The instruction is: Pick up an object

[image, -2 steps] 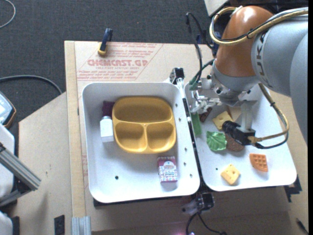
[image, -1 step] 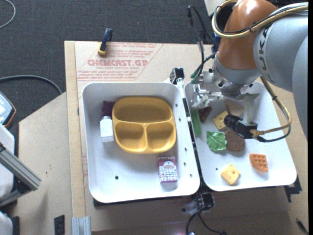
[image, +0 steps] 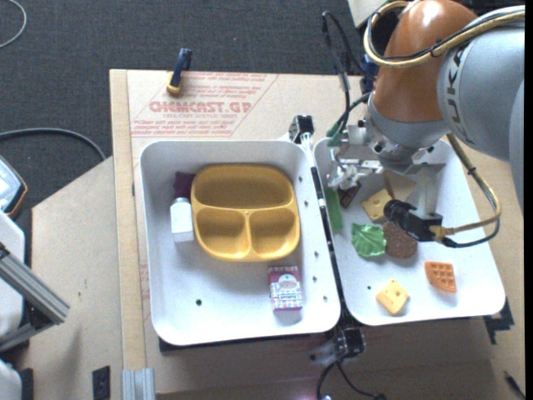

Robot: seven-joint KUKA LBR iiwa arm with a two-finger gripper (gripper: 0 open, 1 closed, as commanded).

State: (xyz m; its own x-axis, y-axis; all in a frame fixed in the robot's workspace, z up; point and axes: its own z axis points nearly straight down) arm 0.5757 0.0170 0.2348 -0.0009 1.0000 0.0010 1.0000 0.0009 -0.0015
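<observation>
The arm's gripper hangs low over the right bin, near that bin's left wall; whether the fingers are open or closed cannot be told, and nothing is seen between them. Below it in this bin lie a green leaf, a brown round patty, a cheese wedge and an orange waffle. The left bin holds a yellow divided tray, a small white bottle and a red carton.

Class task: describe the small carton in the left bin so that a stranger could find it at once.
Start at the left bin, the one with the big yellow divided tray. Just below the tray's lower right corner lies a small carton. It is pink and red with printing, unlike the plain white bottle on the tray's left.
</observation>
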